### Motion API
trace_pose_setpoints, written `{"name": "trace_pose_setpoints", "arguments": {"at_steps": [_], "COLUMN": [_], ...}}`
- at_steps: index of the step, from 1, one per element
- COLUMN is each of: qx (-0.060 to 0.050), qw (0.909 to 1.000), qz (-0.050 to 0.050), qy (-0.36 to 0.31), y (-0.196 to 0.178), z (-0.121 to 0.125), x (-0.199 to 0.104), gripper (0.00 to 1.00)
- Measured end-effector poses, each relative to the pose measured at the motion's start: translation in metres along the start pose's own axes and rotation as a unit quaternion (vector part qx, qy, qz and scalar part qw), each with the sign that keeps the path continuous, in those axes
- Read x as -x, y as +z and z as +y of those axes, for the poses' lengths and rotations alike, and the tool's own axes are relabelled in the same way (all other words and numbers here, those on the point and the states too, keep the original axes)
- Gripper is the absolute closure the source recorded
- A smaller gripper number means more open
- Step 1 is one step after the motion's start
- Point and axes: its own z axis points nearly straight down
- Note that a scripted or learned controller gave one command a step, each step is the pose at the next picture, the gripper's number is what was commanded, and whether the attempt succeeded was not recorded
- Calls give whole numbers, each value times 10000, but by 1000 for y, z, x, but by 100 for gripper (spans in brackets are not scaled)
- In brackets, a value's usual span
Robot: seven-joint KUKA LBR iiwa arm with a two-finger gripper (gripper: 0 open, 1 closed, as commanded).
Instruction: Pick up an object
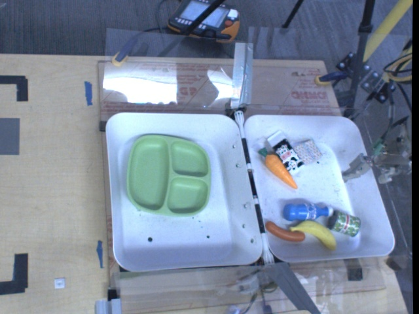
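We see the right bin [366, 149] holding all the loose items, while the left bin [118, 175] carries a green divided plate [169, 174]. The end effector [366, 165] sits at the right bin's 3 o'clock rim, pale and blurred against the white wall; we cannot tell how it is set, and nothing appears to be in its hold.

Candidates for the pick: a carrot [280, 169] toward 11 o'clock, touching a black-and-white patterned toy [287, 154], with a small speckled block [309, 151] just beside that. At 6 o'clock, a blue bottle [306, 210], a banana [315, 233], a red sausage [285, 232] and a green can [344, 224] lie packed together.

The risk, as we judge it, is crowding. A descent into the lower cluster could land on two items at once and push them apart. The round bottle and can may roll off. The sausage lies close to the bin's left wall, leaving little room.
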Motion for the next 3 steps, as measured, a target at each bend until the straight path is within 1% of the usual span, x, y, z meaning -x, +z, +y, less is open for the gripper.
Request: {"name": "trace_pose_setpoints", "arguments": {"at_steps": [1, 2, 3], "qx": [3, -17, 104], "qw": [9979, 9937, 9937], "qz": [4, 14, -8], "qy": [-645, -1120, -1117], "y": [17, 66, 93], "z": [69, 78, 67], "x": [-82, -136, -128], "gripper": [0, 0, 0]}}
